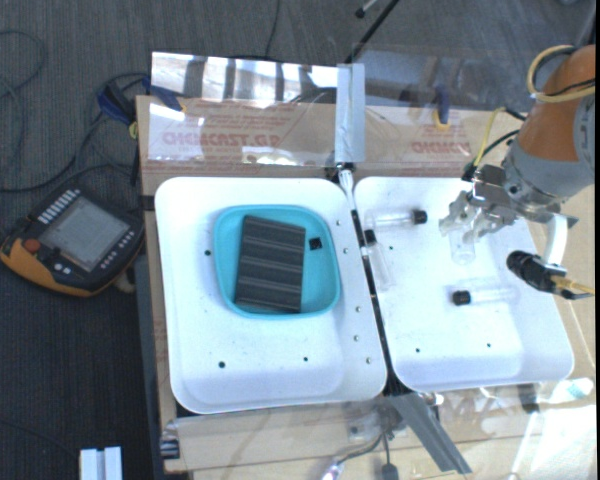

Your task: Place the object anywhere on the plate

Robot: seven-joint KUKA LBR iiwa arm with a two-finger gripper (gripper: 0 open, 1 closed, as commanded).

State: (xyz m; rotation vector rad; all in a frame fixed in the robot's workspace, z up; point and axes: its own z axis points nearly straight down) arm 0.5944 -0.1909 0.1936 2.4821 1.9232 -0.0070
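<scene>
Two white bins confront you in the camera view. The left bin (pixel 270 368) holds the teal plate (pixel 276 261), with the dark ribbed object (pixel 269 263) lying on it. The gripper (pixel 467 224) hovers over the right bin (pixel 480 358), its grip state indiscernible.

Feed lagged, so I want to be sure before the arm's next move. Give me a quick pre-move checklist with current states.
1. Plate in place: ok. The blue plate sits in the left bin.
2. Free room on the plate: not ok. A dark ribbed block covers most of it.
3. Pick candidates: ok. Clear tubes with black caps lie in the right bin.
4. Object in the gripper: cannot tell.
5. Gripper position: ok, over the right bin, apart from the plate.
</scene>
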